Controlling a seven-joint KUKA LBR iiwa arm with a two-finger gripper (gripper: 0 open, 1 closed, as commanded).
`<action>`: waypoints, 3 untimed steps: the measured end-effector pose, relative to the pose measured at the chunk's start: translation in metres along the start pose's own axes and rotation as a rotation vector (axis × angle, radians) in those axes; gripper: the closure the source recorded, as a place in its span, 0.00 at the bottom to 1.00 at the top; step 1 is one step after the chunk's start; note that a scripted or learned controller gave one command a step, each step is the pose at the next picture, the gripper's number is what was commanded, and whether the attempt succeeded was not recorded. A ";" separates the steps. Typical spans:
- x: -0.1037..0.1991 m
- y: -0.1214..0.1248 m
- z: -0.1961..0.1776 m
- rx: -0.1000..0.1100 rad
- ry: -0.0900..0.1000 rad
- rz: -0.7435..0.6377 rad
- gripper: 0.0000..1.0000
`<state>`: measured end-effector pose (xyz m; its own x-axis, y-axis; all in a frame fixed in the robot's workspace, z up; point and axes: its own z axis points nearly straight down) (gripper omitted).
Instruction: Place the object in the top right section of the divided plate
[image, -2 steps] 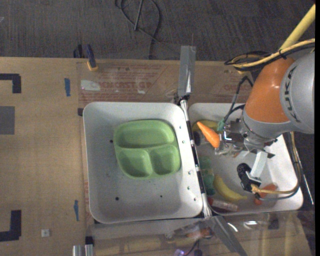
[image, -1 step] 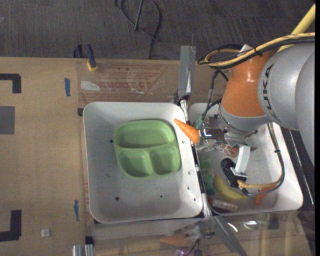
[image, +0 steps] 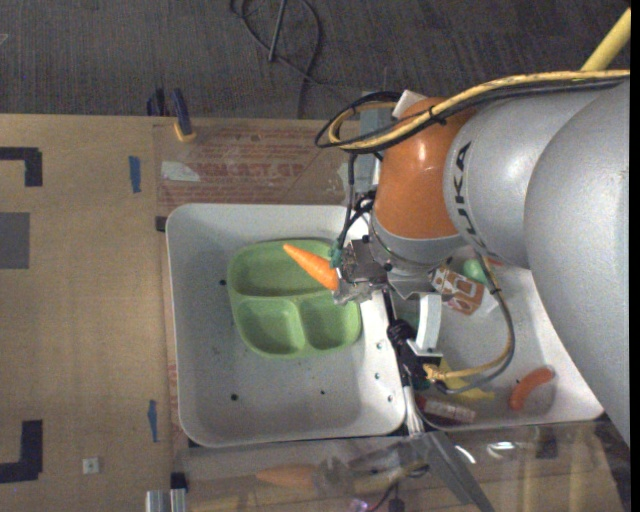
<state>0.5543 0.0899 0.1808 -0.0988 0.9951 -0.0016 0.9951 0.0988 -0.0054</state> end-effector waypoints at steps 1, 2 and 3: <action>0.038 -0.004 -0.015 -0.001 0.000 -0.105 1.00; 0.113 -0.049 -0.163 0.001 -0.003 0.029 1.00; 0.088 -0.006 -0.195 0.000 -0.002 0.066 1.00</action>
